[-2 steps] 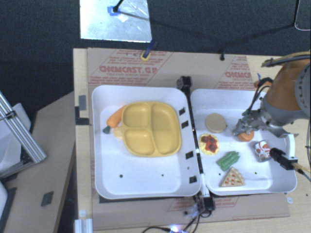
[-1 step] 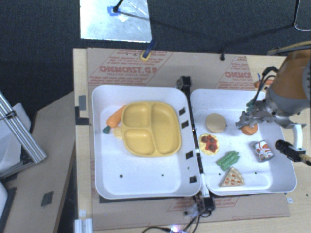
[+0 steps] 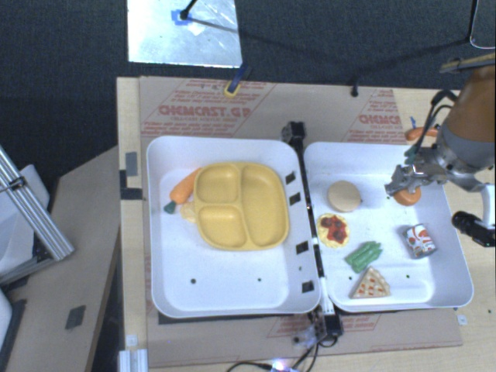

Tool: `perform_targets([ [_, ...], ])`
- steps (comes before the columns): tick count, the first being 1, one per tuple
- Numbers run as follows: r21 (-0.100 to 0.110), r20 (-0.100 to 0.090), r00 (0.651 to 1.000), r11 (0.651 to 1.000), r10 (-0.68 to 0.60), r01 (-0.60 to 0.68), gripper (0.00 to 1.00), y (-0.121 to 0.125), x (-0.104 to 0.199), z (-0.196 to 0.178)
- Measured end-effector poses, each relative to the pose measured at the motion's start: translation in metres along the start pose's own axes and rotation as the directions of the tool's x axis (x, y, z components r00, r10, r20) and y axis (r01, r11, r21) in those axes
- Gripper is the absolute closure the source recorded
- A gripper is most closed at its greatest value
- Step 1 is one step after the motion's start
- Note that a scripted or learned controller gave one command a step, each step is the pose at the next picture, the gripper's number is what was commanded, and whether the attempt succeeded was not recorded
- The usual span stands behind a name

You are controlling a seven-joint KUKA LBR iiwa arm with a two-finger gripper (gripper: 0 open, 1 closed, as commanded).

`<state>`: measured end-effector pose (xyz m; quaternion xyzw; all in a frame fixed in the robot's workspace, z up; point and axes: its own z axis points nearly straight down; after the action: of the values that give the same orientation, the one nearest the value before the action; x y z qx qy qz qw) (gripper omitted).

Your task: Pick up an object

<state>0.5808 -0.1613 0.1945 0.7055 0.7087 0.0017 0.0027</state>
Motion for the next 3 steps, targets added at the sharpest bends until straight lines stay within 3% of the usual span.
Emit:
perform_targets([
  [1, 0.001, 0.000, 1.000, 1.000, 0.000, 0.000, 1.00, 0.002, 0.000, -0.032],
  [3, 0.007, -0.004, 1.000, 1.000, -0.005, 0.005, 1.00, -0.020, 0.118, -0.020],
])
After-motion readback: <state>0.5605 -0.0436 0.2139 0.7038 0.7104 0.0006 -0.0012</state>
